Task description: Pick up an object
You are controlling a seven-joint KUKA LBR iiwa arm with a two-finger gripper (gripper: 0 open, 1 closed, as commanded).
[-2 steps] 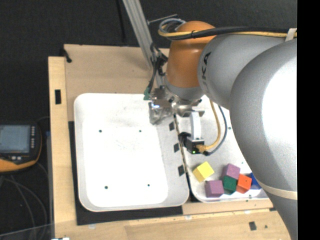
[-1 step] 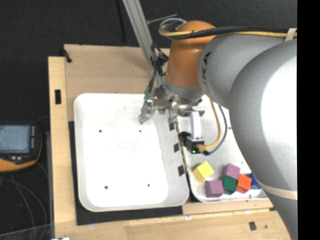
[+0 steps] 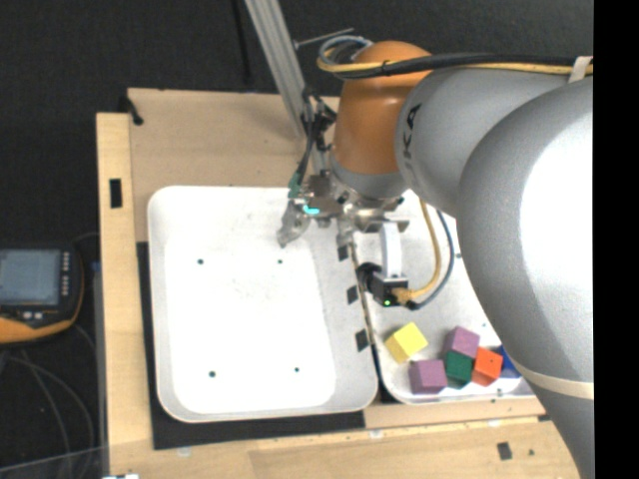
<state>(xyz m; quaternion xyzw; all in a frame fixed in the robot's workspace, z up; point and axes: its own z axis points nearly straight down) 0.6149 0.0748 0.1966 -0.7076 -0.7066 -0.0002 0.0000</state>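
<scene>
From the camera above, the big grey arm point(image 3: 499, 158) comes in from the right; its gripper point(image 3: 292, 230) hangs over the top right part of the left bin point(image 3: 175, 297), near the wall between the two bins; I cannot tell how the gripper stands, and nothing shows in it; the left bin has lots of bare white floor; the right bin point(image 3: 394, 387) holds the blocks at its near edge: a yellow block point(image 3: 407, 342), two purple blocks point(image 3: 427, 375), a green block point(image 3: 458, 366), an orange block point(image 3: 487, 365); the arm covers much of that bin.
</scene>
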